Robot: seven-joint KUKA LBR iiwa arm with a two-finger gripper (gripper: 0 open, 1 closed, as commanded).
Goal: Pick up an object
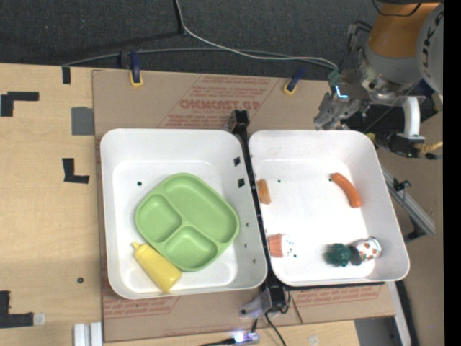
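On the tabletop (43, 215): left bin (119, 193), right bin (310, 200) | green plate (187, 220) in left bin | gripper (337, 110) above right bin's far rim, holding nothing I see; its opening I cannot tell | yellow bottle (156, 267) touching the plate | orange sausage (346, 189), nearest candidate, lying in right bin | progress, my read: nothing picked; descent, grasp, lift remain.

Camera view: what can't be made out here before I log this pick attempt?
- Gripper: dark and blurred near the right bin's far rim, so its state is unreadable.
- Arm: cut off by the top edge.
- Dark green toy and white-and-red item beside it: too small and blurred to identify.
- Small orange piece: too small to name.
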